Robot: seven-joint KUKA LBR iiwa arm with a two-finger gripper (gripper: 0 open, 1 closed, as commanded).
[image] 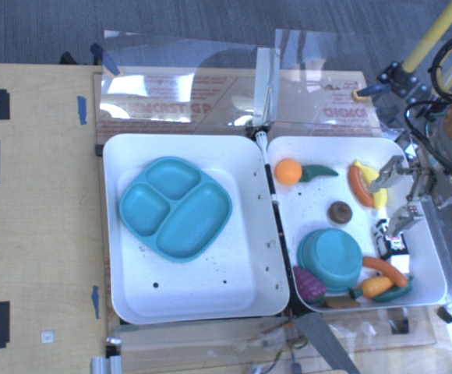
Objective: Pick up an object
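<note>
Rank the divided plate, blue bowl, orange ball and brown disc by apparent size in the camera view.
1. Divided plate
2. Blue bowl
3. Orange ball
4. Brown disc, looking nearly as big as the ball

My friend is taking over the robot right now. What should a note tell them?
End effector: open, holding nothing, above the right bin's right side.
Right bin: orange ball, green pepper, brown round piece, blue bowl, purple piece, orange carrot, other toy food.
Left bin: blue divided plate.
Done: nothing picked.
Left: grasp and lift one object.
</note>
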